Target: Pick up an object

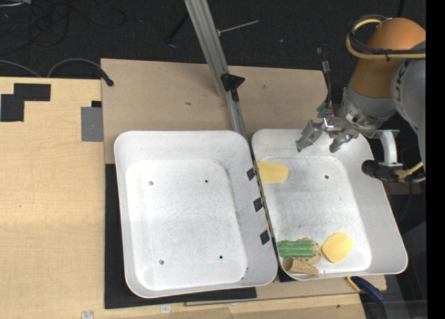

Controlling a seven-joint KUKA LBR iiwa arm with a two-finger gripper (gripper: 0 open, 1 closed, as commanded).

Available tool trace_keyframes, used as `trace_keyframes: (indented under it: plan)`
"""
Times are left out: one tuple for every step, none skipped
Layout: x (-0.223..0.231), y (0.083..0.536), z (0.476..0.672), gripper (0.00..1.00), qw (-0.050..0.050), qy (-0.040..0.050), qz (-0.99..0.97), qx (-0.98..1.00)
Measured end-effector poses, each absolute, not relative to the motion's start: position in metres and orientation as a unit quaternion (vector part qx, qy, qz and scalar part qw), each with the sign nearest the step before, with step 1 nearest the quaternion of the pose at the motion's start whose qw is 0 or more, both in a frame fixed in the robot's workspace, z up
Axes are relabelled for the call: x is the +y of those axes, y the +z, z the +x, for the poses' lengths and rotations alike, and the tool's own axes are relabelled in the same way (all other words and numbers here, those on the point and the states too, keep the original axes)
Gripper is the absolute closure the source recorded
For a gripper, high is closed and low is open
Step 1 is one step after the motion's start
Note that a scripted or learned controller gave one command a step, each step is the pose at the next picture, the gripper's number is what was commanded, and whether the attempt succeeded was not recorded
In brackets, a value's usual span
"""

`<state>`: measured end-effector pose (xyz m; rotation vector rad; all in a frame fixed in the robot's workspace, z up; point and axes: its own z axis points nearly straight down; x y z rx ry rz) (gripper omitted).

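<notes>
Grey arm with orange band over right bin, hand open and holding nothing.
Hand (320, 140) hangs above the far edge of the right bin (375, 231), fingers spread apart. Pale yellow piece (272, 172) lies near that bin's left wall. Round yellow object (337, 247), green object (297, 248) and tan object (302, 265) sit clustered at its near edge. Left bin (132, 172) adjoins on the worktop (49, 192).
</notes>
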<state>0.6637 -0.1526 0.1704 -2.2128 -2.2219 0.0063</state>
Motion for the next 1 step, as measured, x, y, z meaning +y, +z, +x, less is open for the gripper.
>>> trace_keyframes:
  plan:
    - [-0.1487, 0.1259, 0.6663, 0.00, 0.003, 0.0021, -0.705, -0.709]
